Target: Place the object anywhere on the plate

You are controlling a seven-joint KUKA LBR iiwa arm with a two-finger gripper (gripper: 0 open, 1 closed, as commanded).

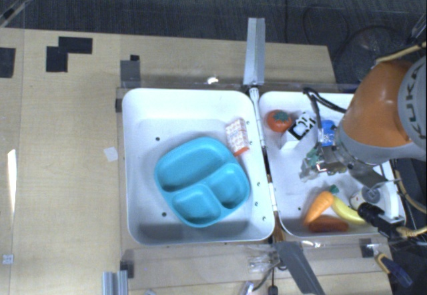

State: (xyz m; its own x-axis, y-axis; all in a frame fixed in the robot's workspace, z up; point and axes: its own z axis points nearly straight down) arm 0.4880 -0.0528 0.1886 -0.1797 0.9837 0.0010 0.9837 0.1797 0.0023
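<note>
Jaws (312, 165) hung over the right bin (290, 187); whether they gripped anything could not be told. Toy carrot (319, 205), banana (348, 211) and tomato (279, 120) lay there, smooth plastic. A clean grasp was needed, then carriage to the blue sectioned plate (202, 180)

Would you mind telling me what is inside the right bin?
The right bin holds a tomato, carrot, banana and a red item. The arm covers its far right side.
</note>
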